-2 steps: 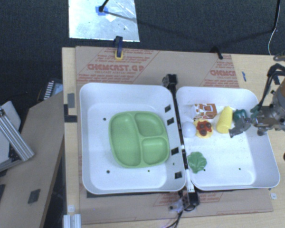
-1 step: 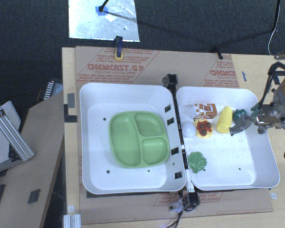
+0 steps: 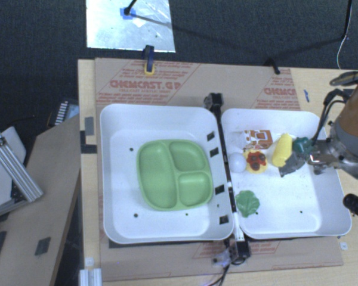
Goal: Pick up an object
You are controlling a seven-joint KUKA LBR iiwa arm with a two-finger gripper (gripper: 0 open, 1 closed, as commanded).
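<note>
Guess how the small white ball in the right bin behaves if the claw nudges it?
The white ball looks round and smooth, so it would probably roll. It sits beside the bin's left wall and the red-and-yellow toy, which may stop it. Being small, it is likely light.

- Divided plate, far from gripper: pale green.
- Block beside gripper: yellow.
- Leafy piece: green.
- Ball: white.
- Bins: white.

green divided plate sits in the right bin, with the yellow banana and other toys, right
No. The camera view shows the green divided plate in the left bin. The yellow banana and the other toys lie in the right bin.
</note>
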